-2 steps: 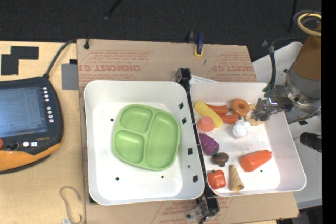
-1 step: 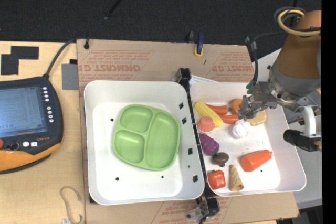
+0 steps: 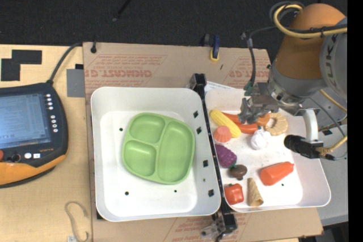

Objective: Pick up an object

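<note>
over the right bin [image 3: 317, 201], the gripper [image 3: 249, 113] hangs low at the far left part of the toy food pile. whether it is released or clenched cannot be told from this slanted view, and nothing is seen held in it.

directly under and beside it lie a yellow corn cob [image 3: 222, 118] and an orange-red pepper [image 3: 245, 126], touching each other; these are judged the likeliest targets. a pink round piece [image 3: 223, 134] sits just near of the corn. a white piece [image 3: 260, 139] and a tan biscuit [image 3: 277, 124] lie just right of the gripper. a purple grape bunch [image 3: 226, 155], a brown piece [image 3: 237, 171], a red cube [image 3: 234, 194], a tan cone [image 3: 254, 192] and a large carrot [image 3: 276, 173] lie nearer, apart from the gripper.

handling judgement: the items look like hollow plastic toys, light, stiff and smooth, so liable to slip or roll. the corn cob is best taken across its narrow width at mid-length.

the left bin [image 3: 108, 190] holds a green divided plate [image 3: 159, 147]. both bins rest on the counter [image 3: 34, 201].
</note>
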Controlling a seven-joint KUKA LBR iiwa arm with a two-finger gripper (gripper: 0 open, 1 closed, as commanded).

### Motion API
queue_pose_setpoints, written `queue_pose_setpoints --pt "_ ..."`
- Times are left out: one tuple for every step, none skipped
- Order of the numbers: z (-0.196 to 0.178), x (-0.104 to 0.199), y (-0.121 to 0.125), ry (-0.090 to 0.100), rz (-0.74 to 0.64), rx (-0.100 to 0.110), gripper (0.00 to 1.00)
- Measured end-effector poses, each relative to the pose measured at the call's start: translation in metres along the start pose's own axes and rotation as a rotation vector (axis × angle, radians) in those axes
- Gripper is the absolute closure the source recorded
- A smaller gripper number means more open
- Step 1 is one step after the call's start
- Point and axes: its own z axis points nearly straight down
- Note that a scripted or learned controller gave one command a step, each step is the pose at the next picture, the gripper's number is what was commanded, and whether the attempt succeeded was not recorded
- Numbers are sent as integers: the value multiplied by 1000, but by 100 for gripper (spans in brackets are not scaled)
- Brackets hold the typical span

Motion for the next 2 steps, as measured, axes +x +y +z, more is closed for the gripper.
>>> queue_pose_setpoints --pt "9 42 11 -1 2 1 100" --pt "4 95 13 -1 1 1 100"
